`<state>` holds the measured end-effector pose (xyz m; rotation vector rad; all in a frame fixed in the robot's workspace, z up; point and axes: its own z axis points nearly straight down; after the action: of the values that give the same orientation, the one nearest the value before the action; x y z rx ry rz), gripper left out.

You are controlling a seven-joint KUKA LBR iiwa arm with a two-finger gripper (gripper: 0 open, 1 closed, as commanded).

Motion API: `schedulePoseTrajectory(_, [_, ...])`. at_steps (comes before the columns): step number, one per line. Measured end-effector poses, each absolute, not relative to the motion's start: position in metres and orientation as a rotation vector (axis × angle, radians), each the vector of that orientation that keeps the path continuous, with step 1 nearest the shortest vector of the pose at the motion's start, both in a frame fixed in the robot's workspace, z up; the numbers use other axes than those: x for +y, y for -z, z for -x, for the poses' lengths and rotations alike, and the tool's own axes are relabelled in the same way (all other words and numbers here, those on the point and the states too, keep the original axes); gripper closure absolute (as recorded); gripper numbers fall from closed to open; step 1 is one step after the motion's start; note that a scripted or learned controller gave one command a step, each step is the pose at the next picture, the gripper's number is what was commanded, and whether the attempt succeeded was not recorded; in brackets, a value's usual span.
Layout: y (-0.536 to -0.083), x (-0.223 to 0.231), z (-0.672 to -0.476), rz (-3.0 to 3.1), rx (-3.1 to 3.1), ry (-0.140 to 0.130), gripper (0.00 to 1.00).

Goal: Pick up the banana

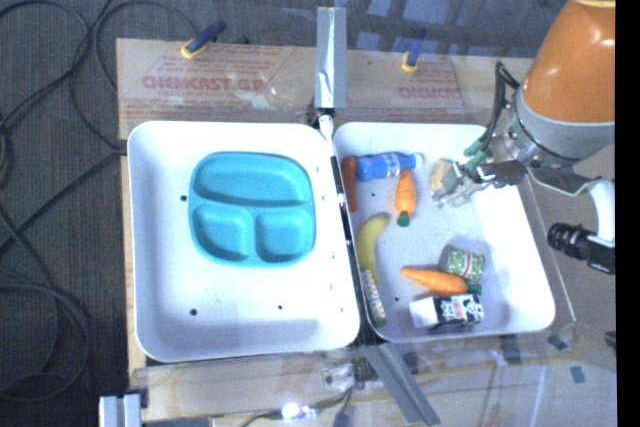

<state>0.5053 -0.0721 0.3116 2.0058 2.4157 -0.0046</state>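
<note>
I am seeing the banana (371,242) lying against the left wall of the right bin (533,245), at about eight o'clock from the bin's middle. The gripper (452,184) is hanging over the bin's upper part, at about two o'clock from the banana, well apart from it; I cannot tell its grip state. A carrot (404,197) is lying between them.

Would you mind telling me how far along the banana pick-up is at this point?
Nothing looks done yet: the banana lies on the floor of the right bin, by its left wall. In hand: the gripper is over the bin's upper part, apart from the banana, beyond an upright carrot. Left: crossing to the banana, closing on it and lifting it out.
</note>
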Motion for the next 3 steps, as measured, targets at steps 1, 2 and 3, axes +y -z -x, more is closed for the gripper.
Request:
schedulePoseTrajectory(1, [-0.312, -0.072, -0.505, -2.006, 2.416, 0.005, 0.00])
schedulePoseTrajectory(2, [-0.210, -0.012, -0.484, -1.648, 2.677, 0.001, 0.00])
schedulePoseTrajectory(3, [-0.183, 0.004, -0.562, -1.648, 2.677, 0.003, 0.00])
